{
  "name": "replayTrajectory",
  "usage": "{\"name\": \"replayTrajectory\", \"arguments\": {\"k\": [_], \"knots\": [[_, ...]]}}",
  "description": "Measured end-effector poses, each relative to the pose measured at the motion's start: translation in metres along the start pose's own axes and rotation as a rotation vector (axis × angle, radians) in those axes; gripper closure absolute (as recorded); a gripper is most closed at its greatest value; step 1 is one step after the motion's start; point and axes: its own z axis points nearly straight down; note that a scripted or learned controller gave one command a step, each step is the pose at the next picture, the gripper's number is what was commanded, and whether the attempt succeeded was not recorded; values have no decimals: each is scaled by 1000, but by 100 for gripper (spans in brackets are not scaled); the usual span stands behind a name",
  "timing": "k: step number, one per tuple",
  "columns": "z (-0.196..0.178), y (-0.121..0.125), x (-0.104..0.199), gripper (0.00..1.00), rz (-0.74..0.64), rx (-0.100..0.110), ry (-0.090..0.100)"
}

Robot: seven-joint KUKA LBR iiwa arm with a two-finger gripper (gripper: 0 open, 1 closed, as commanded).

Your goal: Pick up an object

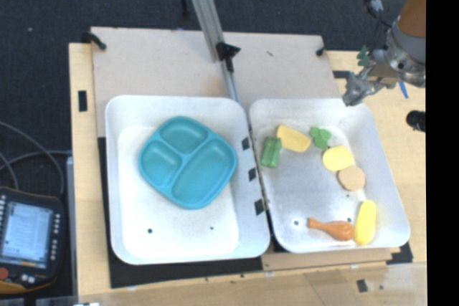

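Note:
The right bin (305, 186) holds several toy foods: a green block (271, 152), a yellow piece (293, 139), a small green piece (320, 135), a yellow round piece (338, 158), a tan disc (351, 178), a yellow oblong (366, 221) and an orange drumstick (332, 228). My gripper (356, 91) hangs over the bin's far right corner, above and to the right of the small green piece. Nothing shows between its fingers.
The left bin (129, 226) holds a blue divided plate (188, 162). A slanted metal post (206, 11) rises behind the gap between the bins. A pendant with a screen (25, 236) lies at the bench's left.

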Motion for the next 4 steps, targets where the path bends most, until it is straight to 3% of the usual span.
{"name": "replayTrajectory", "arguments": {"k": [3,4], "knots": [[28,-54,133,100,-2,8,3],[20,-72,182,100,-4,6,4]]}}
